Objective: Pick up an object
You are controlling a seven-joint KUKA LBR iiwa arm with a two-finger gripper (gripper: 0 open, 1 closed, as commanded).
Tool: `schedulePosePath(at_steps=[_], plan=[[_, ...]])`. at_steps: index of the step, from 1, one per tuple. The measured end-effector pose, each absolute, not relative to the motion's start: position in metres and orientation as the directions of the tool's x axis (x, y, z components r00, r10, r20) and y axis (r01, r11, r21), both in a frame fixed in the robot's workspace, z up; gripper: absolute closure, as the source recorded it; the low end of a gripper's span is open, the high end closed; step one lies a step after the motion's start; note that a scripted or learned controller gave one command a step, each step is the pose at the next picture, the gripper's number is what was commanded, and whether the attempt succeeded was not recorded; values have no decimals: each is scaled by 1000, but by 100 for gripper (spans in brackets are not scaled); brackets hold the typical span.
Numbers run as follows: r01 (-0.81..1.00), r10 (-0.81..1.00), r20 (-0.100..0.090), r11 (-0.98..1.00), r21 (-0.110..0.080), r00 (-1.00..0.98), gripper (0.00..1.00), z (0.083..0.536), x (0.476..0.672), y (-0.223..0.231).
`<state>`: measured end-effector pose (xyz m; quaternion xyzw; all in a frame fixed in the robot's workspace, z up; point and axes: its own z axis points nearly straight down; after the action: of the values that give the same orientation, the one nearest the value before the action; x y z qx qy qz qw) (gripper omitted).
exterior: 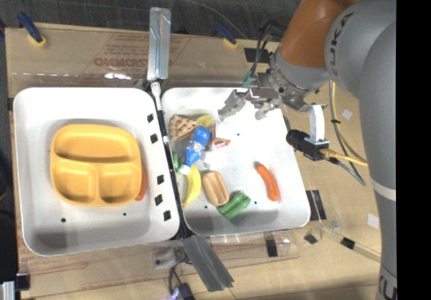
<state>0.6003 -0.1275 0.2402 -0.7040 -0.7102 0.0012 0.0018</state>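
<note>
My gripper [242, 111] hangs over the back of the right bin [293, 184], fingers spread open with nothing between them. Just left of and below it lie a waffle-like piece [180, 125] and a blue bottle [197, 143]. A small red-and-white bit [221, 143] sits beside the bottle. Nearer the front are a yellow banana [192, 185], a tan bun [215, 188] and a green pepper [234, 205]. An orange sausage-shaped piece [269, 181] lies alone on the right side of the bin floor.
The left bin [34, 224] bears a yellow divided plate [97, 162]. A metal strip [159, 42] stands at the back between the bins. A black connector with a yellow cable [310, 145] hangs off the arm over the right bin's edge.
</note>
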Motion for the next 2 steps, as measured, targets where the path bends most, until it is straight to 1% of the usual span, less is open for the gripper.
schedulePosePath(at_steps=[1, 2], plan=[[998, 998, 1, 58, -11, -58, 0, 128, 592, -125], [989, 989, -2, 150, 5, -150, 0, 232, 658, -83]])
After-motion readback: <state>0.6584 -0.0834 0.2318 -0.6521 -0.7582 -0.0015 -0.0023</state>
